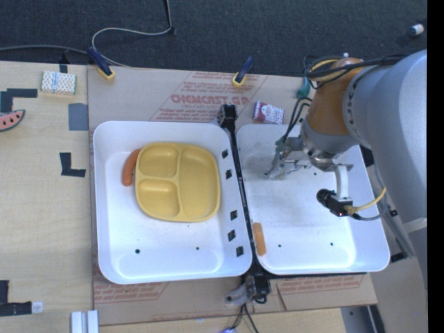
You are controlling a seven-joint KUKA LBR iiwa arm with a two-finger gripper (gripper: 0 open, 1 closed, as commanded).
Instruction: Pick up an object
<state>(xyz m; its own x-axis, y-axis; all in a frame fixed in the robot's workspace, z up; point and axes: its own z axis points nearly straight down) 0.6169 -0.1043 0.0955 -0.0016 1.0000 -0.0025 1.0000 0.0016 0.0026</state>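
Note:
The grey arm with its orange band reaches in from the right over the right bin (361, 255). Its gripper (279, 170) hangs low over the upper-left part of that bin's floor. An orange carrot-like piece (259, 238) lies at the right bin's left wall, well below the gripper. In the left bin (166, 262) a yellow divided plate (177, 182) lies flat, and an orange sausage-like piece (127, 168) rests against its left edge. I see no object between the fingers.
A small red-and-white packet (268, 112) lies on the cardboard behind the right bin. Blue-and-yellow clamps (242, 73) hold the cardboard's far edge. A black divider with clips (233, 186) runs between the bins. A watermelon-slice toy (10, 120) sits far left.

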